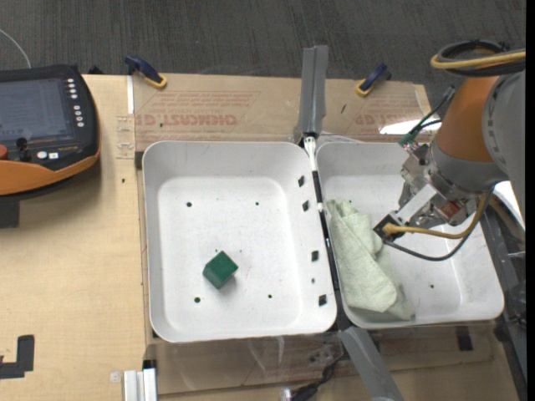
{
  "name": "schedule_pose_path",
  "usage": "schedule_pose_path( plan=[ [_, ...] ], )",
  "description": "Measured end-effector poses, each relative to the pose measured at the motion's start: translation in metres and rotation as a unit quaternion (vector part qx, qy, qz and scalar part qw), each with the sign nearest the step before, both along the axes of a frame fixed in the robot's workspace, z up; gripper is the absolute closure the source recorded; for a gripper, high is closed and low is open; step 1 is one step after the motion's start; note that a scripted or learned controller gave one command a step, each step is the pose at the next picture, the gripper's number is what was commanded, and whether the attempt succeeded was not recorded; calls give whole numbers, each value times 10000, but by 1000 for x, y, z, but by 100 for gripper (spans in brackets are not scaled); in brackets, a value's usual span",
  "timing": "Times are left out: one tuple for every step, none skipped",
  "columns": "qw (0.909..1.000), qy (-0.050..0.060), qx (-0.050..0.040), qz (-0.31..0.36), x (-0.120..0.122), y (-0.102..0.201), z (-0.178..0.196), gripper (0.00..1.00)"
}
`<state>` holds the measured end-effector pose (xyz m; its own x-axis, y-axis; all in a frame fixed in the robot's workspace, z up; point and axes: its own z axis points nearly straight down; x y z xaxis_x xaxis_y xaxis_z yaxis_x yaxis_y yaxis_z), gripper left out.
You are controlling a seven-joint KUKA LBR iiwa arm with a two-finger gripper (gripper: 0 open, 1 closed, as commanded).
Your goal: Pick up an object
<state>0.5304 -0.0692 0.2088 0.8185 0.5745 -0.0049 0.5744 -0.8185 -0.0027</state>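
Towel [361, 261] lies bunched against the right bin's [468, 307] left wall. The gripper [415, 192] hangs just beside it, likely aiming there; whether it is spread or closed I cannot tell.

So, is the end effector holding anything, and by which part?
Cannot be told. The end effector hangs over the right bin beside the pale cloth; the green cube lies in the left bin.
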Motion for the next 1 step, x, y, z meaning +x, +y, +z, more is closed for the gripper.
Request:
schedule_pose_path(
  plan=[
    [9958, 4, -3, -915, -36, 25, 0, 100]
  ],
)
